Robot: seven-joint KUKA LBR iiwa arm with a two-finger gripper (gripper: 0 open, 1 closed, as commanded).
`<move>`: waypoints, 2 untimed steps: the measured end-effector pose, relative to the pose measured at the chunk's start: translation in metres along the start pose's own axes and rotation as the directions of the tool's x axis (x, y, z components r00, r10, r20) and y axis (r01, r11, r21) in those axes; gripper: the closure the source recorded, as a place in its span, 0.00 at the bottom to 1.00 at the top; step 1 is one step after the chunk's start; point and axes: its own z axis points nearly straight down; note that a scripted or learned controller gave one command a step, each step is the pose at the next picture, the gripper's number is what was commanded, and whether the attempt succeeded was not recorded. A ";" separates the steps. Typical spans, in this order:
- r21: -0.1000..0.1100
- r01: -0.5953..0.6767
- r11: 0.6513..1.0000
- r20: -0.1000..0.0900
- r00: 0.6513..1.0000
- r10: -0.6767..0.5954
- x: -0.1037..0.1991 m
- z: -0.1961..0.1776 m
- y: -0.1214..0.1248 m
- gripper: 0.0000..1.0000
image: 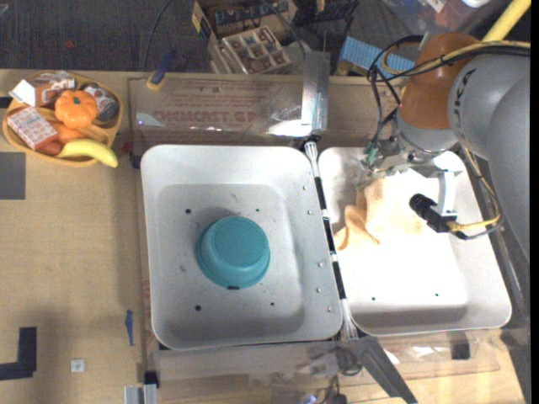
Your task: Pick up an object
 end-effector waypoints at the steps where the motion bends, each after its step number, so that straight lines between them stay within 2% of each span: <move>1: 0.000 0.000 1.000 0.000 1.000 0.000 0.000 0.000 0.000 0.00; 2: 0.001 -0.141 0.990 0.000 0.990 0.141 0.040 -0.081 -0.017 0.00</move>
